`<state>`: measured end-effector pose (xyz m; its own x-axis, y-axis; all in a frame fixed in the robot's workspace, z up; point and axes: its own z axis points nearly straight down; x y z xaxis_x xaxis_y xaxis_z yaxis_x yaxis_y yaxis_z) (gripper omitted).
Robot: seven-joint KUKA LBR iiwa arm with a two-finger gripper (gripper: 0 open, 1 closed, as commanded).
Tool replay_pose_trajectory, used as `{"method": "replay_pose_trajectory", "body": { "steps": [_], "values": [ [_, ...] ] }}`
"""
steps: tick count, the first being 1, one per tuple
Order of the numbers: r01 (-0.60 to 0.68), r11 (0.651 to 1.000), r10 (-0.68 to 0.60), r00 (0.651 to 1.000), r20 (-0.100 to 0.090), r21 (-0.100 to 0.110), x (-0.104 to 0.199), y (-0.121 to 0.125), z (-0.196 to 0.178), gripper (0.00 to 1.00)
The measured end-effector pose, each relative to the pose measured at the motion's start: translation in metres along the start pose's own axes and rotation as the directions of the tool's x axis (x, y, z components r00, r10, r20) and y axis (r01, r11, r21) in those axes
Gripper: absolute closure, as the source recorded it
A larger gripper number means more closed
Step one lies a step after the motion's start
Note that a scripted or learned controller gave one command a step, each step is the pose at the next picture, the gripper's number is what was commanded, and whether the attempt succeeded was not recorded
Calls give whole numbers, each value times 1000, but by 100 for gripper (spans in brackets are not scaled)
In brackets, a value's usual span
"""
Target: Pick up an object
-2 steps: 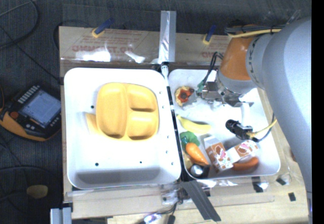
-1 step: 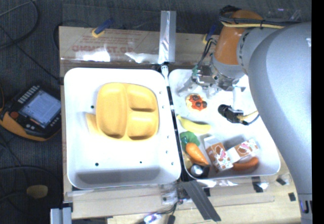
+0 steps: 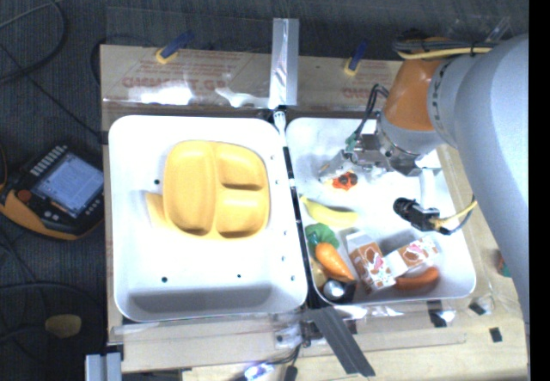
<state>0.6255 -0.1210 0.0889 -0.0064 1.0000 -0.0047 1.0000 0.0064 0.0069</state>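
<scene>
My gripper (image 3: 342, 171) hangs low in the upper left part of the right bin (image 3: 460, 280), at the end of the grey arm with its orange band (image 3: 411, 102). A small orange-red object (image 3: 345, 181) lies right at the gripper's tip; whether it is held is unclear. Below it in the same bin lie a yellow banana (image 3: 328, 212), an orange carrot (image 3: 332, 260) with a green top, a small brown-and-white carton (image 3: 371, 261), a second printed carton (image 3: 419, 252) and a red sausage (image 3: 414, 279). A dark round item (image 3: 334, 289) sits at the bin's front left corner.
The left bin (image 3: 129, 285) holds a yellow compartment tray (image 3: 215, 187). A black cable plug (image 3: 414, 212) on the arm hangs over the right bin's middle. A handheld pendant (image 3: 60, 190) lies on the floor at the left. Blue clamps (image 3: 174, 46) grip the bench's back edge.
</scene>
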Motion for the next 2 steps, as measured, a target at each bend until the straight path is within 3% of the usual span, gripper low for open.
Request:
{"method": "replay_pose_trajectory", "body": {
  "steps": [1,2],
  "values": [
    [-144,989,144,990,-1,9,26,-18,-100,0],
    [0,1000,0,1000,0,9,-12,-20,-102,0]
  ]
}}
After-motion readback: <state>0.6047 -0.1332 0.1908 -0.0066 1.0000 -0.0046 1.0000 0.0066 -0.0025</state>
